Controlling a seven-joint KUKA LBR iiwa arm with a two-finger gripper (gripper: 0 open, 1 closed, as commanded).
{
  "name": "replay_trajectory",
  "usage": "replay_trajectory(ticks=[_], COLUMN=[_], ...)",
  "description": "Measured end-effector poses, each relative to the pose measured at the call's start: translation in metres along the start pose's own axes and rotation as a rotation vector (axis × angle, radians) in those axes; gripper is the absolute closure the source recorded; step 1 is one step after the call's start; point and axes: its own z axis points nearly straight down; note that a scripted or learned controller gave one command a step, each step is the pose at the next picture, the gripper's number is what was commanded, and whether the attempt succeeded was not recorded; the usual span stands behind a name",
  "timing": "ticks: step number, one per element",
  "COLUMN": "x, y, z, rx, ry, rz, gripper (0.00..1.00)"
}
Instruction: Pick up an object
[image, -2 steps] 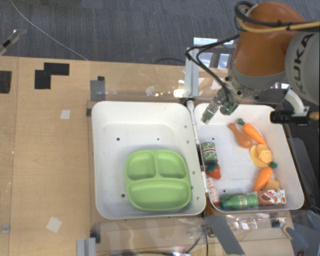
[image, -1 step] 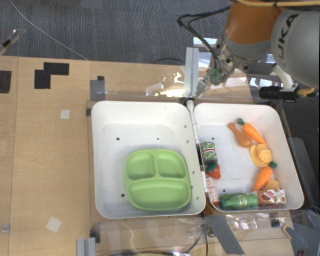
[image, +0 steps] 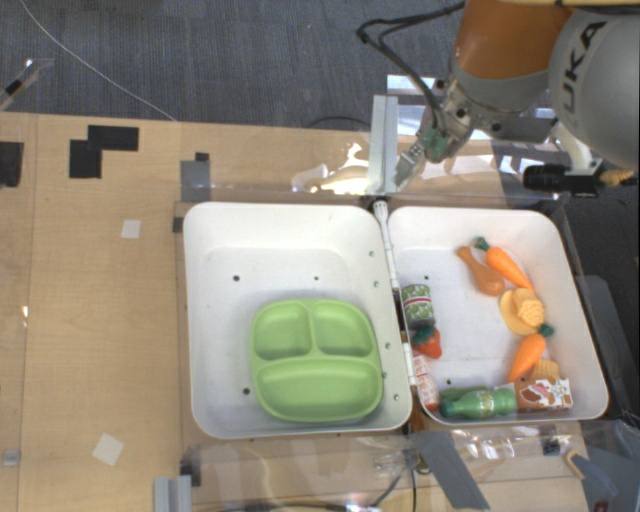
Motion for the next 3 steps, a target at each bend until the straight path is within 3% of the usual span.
replay_trajectory(ticks=[1, 2, 3], x=[0.085, 0.036, -0.046], y=[-0.064, -0.045, -0.041], z=[0.042, 0.023, -0.045], rx=[0.010, 0.008, 0.006], ry=[0.011, 0.007, 0.002], rz=[-0.014, 0.175, 0.335], gripper=[1.00, 1.00, 1.00])
